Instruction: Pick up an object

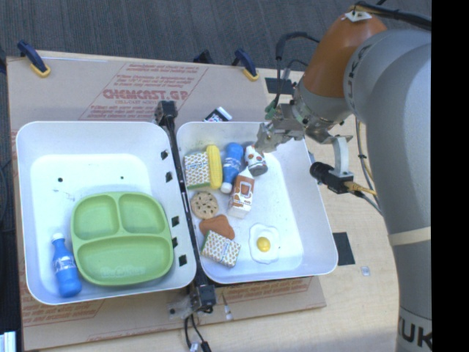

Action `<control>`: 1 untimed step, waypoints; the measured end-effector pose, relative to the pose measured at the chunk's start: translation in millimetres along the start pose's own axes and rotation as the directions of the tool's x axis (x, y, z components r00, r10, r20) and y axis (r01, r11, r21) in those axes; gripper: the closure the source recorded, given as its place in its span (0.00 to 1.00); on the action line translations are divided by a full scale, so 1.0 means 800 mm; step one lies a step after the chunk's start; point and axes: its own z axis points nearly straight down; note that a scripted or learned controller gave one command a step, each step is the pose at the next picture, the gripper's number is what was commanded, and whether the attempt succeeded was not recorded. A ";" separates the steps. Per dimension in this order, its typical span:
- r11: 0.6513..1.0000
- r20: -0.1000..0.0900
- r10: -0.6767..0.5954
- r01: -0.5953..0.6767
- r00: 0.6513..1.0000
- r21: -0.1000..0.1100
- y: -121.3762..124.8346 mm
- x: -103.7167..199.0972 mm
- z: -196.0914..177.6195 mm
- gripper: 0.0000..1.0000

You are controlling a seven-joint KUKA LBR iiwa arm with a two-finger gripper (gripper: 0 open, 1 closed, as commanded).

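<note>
The right bin holds several toy foods: a checkered packet, a yellow corn cob, a blue bottle, a small brown and white can, a milk carton, a cookie, a brown pastry, a checkered box and a fried egg. My gripper hangs over the bin's far right part, just above the small can and to the right of the blue bottle. Nothing visibly hangs from it.
The left bin carries a green divided plate and a second blue bottle in its near left corner. The arm's orange band and grey body cross the bench's right side. A black clip sits between the bins.
</note>
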 end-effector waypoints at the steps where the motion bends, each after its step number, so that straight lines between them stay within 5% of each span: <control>1: 1.000 0.000 0.001 -0.001 1.000 0.000 0.019 0.004 -0.002 1.00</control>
